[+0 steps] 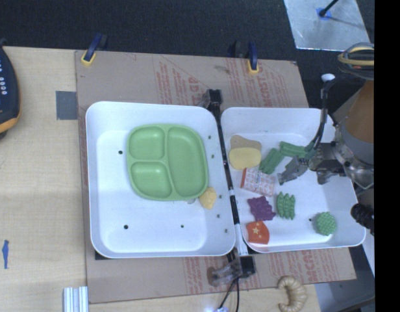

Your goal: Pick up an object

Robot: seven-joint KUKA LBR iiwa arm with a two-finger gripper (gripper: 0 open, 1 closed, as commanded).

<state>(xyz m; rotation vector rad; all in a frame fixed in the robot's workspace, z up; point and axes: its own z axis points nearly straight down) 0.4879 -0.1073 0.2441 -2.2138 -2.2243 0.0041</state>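
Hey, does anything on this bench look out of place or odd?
A tan curled object lies on the cardboard outside both bins, below the right bin. A small yellow piece sits off the green plate.

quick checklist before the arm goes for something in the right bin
1. Gripper over the right bin: ok, it sits low near the bin's middle.
2. Something already held: cannot tell, the tips are too small to read.
3. Nearest targets: ok, the green block and the printed packet lie just beside the gripper.
4. Crowding: not ok, the purple toy and green ridged toy sit close together.
5. Easier pick: ok, the green bumpy ball lies apart from the rest.
6. Left bin: ok, the green divided plate is out of the way.
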